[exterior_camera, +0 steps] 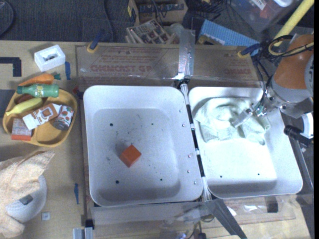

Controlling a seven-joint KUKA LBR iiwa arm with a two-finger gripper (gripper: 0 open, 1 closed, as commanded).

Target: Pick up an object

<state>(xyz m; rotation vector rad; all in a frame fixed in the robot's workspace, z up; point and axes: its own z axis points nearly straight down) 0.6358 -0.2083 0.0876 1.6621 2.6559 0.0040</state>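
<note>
The counter (45, 51) carries two shallow white bins side by side, and the seam between them serves as the landmark here. Left of the seam sits the left bin (133, 103), its floor speckled with a few dark specks. Right of the seam sits the right bin (249, 183), and most of its far half is covered by a crumpled pale cloth (217, 118).

The arm (294, 73) comes in from well right of the seam, its orange band showing above the wrist, and it bends down over the far side of the right bin. The claw (249, 116) is low over the cloth's right part, close to or touching it — whether it is spread or clenched cannot be told, since its metal parts blur into the pale folds.

The smallest item is an orange cube (130, 155), lying alone on the floor of the left bin, well left of the seam and far from the claw.

As for progress, nothing is visibly lifted. The cube is untouched, and the cloth lies flat against its bin. If the cloth is the target, the try is at the reaching or closing stage — the grasp and the lift are both left to do.
</note>
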